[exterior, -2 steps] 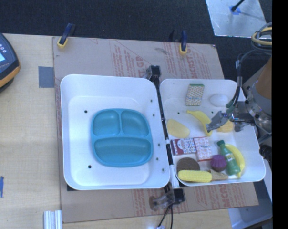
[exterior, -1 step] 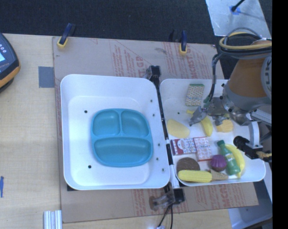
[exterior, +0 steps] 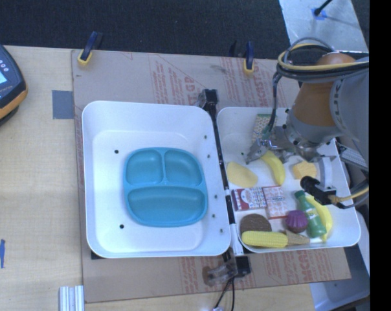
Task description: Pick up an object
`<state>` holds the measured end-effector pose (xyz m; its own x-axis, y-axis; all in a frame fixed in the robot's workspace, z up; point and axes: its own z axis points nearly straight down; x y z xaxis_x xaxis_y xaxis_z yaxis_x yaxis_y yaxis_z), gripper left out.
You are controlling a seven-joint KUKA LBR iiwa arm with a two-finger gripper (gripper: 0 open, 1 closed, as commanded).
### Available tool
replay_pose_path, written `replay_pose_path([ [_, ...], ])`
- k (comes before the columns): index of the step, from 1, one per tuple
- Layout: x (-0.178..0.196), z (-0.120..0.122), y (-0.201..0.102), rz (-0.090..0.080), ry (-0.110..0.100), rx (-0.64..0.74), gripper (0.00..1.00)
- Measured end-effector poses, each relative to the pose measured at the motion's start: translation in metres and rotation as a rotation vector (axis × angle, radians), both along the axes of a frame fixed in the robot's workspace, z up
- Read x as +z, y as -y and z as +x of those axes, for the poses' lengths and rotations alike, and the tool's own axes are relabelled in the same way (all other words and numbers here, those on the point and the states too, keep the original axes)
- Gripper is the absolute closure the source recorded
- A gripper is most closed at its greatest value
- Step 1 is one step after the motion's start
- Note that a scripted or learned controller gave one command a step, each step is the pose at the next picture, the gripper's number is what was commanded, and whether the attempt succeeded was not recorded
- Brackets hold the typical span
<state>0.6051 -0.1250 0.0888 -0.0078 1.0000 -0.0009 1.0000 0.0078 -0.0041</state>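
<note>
Front edge: one cable plug (exterior: 223,274) sits at the near rim between the bins, on the cardboard sheet (exterior: 150,76) covering the surface (exterior: 27,206).
Far left: one yellow-and-black handheld console (exterior: 0,76) at the edge of the surface.
Clamps: two at the far edge of the cardboard, one yellow (exterior: 89,47), one blue (exterior: 248,56).
Left bin (exterior: 98,173): one blue divided plate (exterior: 165,186), three compartments.
Right bin (exterior: 351,235): one corn cob (exterior: 265,240) nearest, one brown disc (exterior: 255,223), one printed card (exterior: 260,198), one purple item (exterior: 296,221), one green bottle (exterior: 311,214), one pale yellow chip (exterior: 241,173), one banana (exterior: 274,167).
Pincer (exterior: 263,146): low in the right bin's far half, just above the banana; whether its fingers are wide or narrow I cannot tell.
Arm (exterior: 325,102): one, grey and orange, over the right bin.
</note>
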Motion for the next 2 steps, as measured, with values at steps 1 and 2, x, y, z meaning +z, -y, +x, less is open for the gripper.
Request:
replay_pose_path([
  [1,0.014,-0.001,0.002,-0.001,0.0,0.0,1.0],
  [2,0.109,-0.012,-0.072,0.004,0.009,0.004,1.0],
])
